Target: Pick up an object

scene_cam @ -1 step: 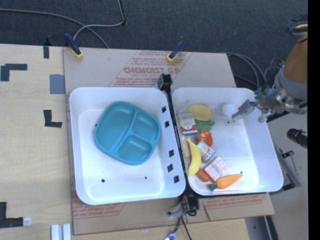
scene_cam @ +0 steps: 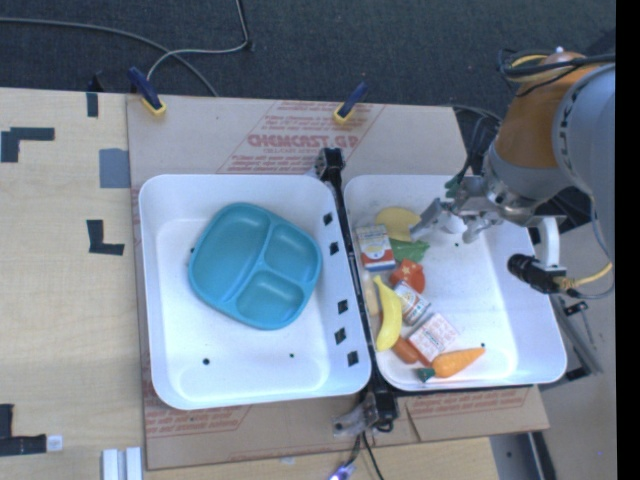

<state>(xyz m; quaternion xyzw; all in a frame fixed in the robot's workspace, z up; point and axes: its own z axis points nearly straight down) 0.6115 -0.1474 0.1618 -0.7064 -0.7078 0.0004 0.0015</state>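
The right bin (scene_cam: 520,308) holds a heap of toy food along its left side: a yellow lemon-like piece (scene_cam: 397,219), a small carton (scene_cam: 375,247), a red tomato (scene_cam: 409,274), a banana (scene_cam: 388,314), a small jar (scene_cam: 412,303), a white and red packet (scene_cam: 433,336) and a carrot (scene_cam: 459,362). My gripper (scene_cam: 450,223) hangs over the upper middle of this bin, just right of the lemon-like piece. Its fingers are spread open, one pointing toward that yellow piece, and nothing sits between them.
The left bin (scene_cam: 170,348) carries a blue divided plate (scene_cam: 257,265). A black clip strip (scene_cam: 340,258) runs along the wall between the two bins. The right half of the right bin is bare white floor. Yellow clamps (scene_cam: 350,103) pin the cardboard at the back.
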